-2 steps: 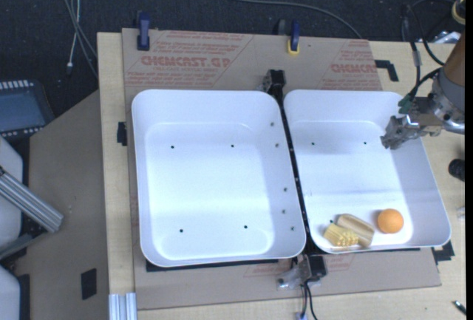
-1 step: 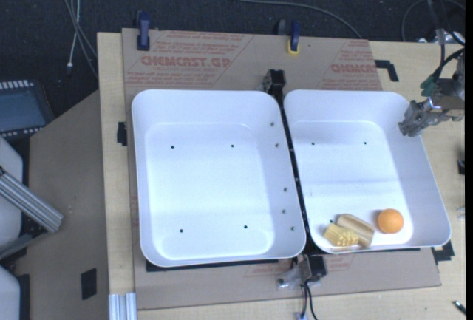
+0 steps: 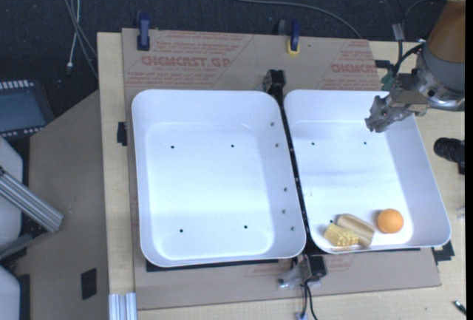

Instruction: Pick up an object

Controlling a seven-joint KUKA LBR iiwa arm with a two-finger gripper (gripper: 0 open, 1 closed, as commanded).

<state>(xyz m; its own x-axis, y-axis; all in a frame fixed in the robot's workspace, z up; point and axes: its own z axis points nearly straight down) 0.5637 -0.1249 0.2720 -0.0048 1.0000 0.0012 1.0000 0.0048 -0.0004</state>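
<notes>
The robot's hand (image 3: 378,121) hovers over the right bin's (image 3: 355,171) far corner — finger state impossible to tell — while an orange ball (image 3: 390,221) and two yellowish pieces (image 3: 349,230) lie ungrasped at its near edge, the pick not yet done.

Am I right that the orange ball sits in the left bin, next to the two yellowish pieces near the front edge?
Not quite. The camera view shows the orange ball in the right bin, beside the two yellowish pieces near its front edge.
</notes>
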